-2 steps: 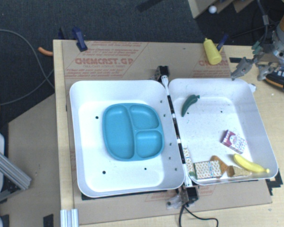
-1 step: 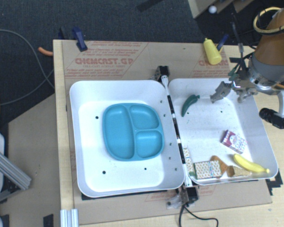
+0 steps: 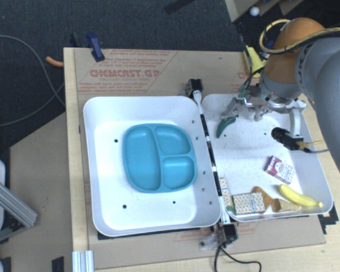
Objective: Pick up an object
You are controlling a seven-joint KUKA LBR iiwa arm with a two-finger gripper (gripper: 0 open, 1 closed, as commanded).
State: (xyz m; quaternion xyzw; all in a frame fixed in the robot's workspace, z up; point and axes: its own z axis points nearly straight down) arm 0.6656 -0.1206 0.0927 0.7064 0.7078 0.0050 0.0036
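Banana (image 3: 299,198) hugs right bin (image 3: 238,152) front rim — gripper (image 3: 245,109) at far edge, fingers spread wide — bare floor between.

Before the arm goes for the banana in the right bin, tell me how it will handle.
The banana lies flat near the front rim of the right bin, so it probably won't roll. Its curved, smooth skin may slip or swivel in a pinch. It looks light, though real or toy I can't tell.
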